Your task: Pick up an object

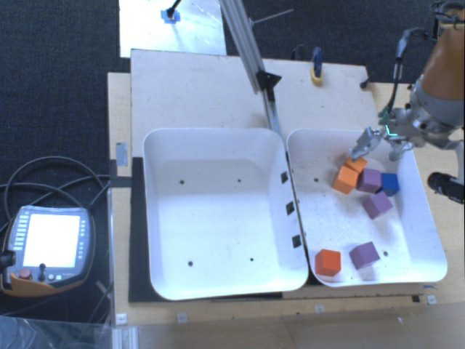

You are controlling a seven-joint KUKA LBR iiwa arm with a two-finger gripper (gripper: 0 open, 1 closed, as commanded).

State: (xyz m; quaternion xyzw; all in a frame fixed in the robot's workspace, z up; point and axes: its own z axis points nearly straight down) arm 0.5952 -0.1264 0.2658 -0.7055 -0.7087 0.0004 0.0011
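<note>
Dark carpet surrounds the desk [218,86], and we're over the right bin [425,227]: an orange block [348,177] sits far in it, touching a purple block [370,180] beside a blue block [390,183]. Another purple block [377,204] lies just nearer. At the near rim, an orange cube [328,262] and purple cube [364,254]. Gripper [378,145] hangs just above the far cluster, fingers apart, holding nothing. Left bin [156,195] alongside.
</note>
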